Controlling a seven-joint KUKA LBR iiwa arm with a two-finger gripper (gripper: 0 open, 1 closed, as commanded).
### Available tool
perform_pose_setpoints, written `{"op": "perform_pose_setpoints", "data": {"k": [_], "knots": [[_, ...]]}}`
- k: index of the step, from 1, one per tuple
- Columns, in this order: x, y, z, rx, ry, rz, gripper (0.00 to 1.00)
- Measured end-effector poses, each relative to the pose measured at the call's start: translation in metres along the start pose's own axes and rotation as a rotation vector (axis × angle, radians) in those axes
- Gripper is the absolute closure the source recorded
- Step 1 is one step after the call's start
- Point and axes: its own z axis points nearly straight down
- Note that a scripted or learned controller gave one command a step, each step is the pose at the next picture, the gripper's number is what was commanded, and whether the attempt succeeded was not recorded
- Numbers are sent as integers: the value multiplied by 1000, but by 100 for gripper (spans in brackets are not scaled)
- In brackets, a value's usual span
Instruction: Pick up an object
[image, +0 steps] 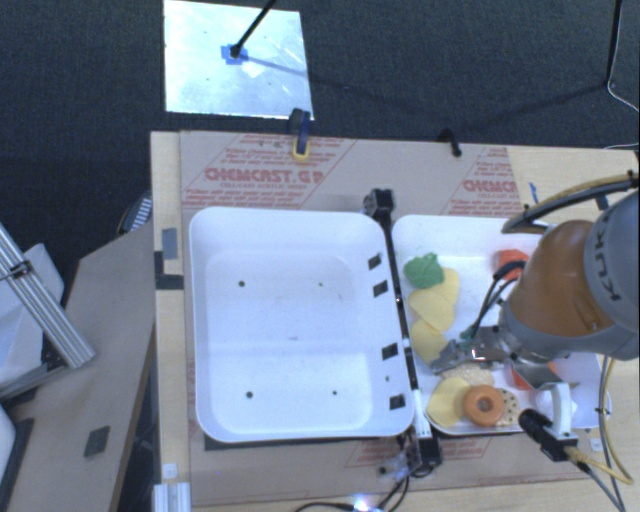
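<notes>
bench, two white bins, arm low over the right one.

left bin (290, 320): bare white floor, wide room inside its rims. right bin (450, 232): crowded; a green piece (423, 269) near the divider, a pale yellow piece (437, 296) just below it, another yellow piece (427, 341) lower, a yellow round piece (449, 398) by the near rim with an orange ring (485, 404) touching it, an orange-red piece (509, 261) beside the arm. gripper (468, 349) sits among the yellow pieces; fingers too blurred to say whether released or clenched, nothing visibly between them. bench top (260, 175): brown sheet printed "chemcast gp" in red, a yellow clip (300, 150) at its far edge. dark carpet (80, 100) beyond, a shiny metal plate (235, 60) on it.
</notes>
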Motion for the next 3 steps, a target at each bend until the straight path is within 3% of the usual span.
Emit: {"op": "perform_pose_setpoints", "data": {"k": [1,2,3], "knots": [[1,3,-10,-5,0,-3,100],[90,24,-105,-13,3,-17,100],[138,59,-240,-20,3,-14,100]]}}
